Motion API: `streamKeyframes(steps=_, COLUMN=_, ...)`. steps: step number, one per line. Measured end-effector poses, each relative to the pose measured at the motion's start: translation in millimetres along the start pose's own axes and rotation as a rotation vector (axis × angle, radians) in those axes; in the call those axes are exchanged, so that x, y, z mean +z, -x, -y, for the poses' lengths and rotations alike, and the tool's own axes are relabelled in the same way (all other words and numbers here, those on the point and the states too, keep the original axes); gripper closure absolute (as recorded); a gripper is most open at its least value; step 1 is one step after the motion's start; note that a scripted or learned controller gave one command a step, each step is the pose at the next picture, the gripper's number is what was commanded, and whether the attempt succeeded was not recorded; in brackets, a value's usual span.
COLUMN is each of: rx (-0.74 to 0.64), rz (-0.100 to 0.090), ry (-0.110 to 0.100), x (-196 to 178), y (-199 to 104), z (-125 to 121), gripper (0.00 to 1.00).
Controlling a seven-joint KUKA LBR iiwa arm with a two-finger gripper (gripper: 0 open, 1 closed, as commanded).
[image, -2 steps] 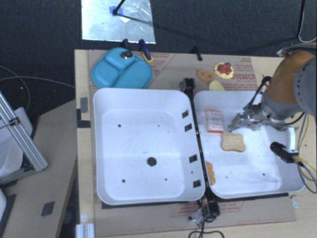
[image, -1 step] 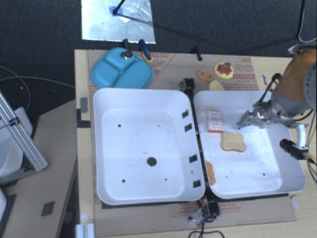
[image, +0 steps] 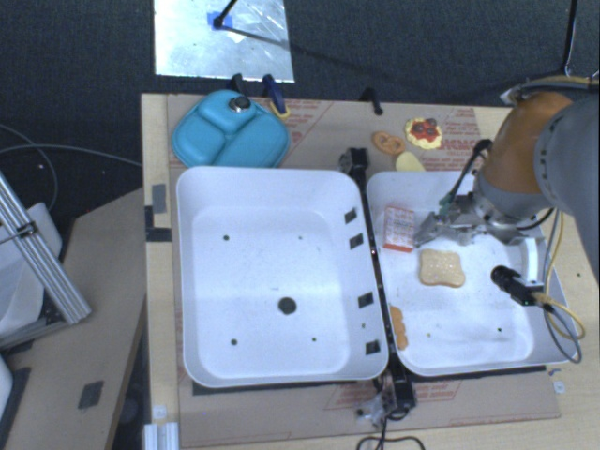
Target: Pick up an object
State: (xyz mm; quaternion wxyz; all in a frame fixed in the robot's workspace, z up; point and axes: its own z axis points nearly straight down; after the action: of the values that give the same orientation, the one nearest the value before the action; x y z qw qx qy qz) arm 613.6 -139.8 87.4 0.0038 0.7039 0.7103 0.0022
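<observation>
The right bin [image: 469, 350] holds a tan slice of toy bread [image: 441, 268] near its middle. A white and red packet [image: 398, 227] lies at its upper left, and a small tan piece [image: 397, 327] sits by its left wall. My gripper [image: 433, 230] hangs low over the right bin, between the packet and the bread, just above the bread's top edge. Nothing shows between its fingers. The grey arm with its orange band [image: 525, 148] comes in from the right.
The left bin [image: 272, 279] has a dark spot [image: 287, 306] on its floor. Behind the bins lie a blue divided plate [image: 231, 131], a toy pizza [image: 424, 132], a tan cookie [image: 386, 142] and a yellow piece [image: 409, 162]. A black cable [image: 517, 286] runs over the right bin's right side.
</observation>
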Motion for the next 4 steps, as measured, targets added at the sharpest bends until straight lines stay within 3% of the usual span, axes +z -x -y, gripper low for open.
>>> streamKeyframes(steps=1, rx=0.007, rz=0.003, ry=0.005, x=-1.5, y=-18.3, z=34.0, gripper=0.00)
streamKeyframes(steps=2, rx=0.011, rz=0.003, ry=0.008, x=-3.1, y=20.7, z=114.1, gripper=0.00)
streamKeyframes(steps=3, rx=0.007, rz=0.007, ry=0.012, x=-13.7, y=20.3, z=110.9, gripper=1.00)
streamKeyframes(steps=4, rx=-0.006, rz=-0.005, ry=0.004, x=-103.2, y=-71.4, z=85.0, gripper=1.00)
